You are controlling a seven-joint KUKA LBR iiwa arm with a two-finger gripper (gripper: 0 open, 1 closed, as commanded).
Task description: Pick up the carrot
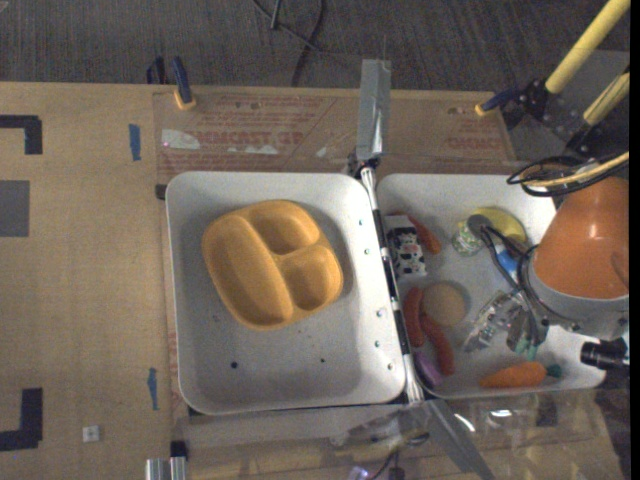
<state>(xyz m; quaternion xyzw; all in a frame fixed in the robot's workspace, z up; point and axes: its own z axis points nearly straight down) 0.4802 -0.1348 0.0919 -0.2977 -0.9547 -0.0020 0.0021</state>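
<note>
Dim, warm overhead light, soft shadows, mild glare on the white bins (190, 368), slightly blurry throughout.

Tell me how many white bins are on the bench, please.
2. The left bin holds a yellow divided plate. The right bin holds the carrot and other small toys, and the arm hides part of it.

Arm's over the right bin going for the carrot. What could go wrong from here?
1. The carrot lies along the right bin's near wall, so the end effector may strike the rim or have little room to close around it.
2. Red sausage-like pieces and a round tan item crowd the left side; a drifting descent could catch one instead.
3. The cables by the wrist could snag.
</note>
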